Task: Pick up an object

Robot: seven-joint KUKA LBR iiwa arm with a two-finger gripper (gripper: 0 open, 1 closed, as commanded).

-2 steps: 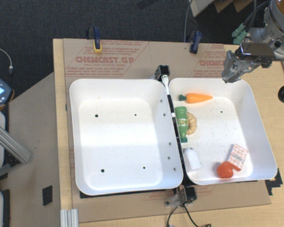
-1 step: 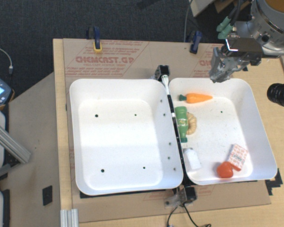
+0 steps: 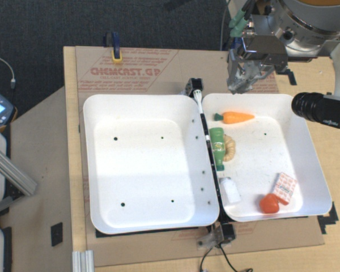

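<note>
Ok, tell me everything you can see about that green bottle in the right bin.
The green bottle lies on its side in the right bin, tight along the bin's left wall by the divider. It looks like glossy plastic, with a green body and a pale label patch near its lower half. Its long axis runs up and down the picture. A tan, curved item touches its right side, and a small white object lies just below it.

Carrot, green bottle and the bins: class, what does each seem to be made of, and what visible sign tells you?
Carrot: probably toy plastic; even orange colour, smooth, slightly shiny skin.
Green bottle: likely plastic; bright, uniform green with a printed label.
Bins: seemingly thin moulded plastic; matte white, rounded corners, raised rims. The look alone leaves this open.
</note>
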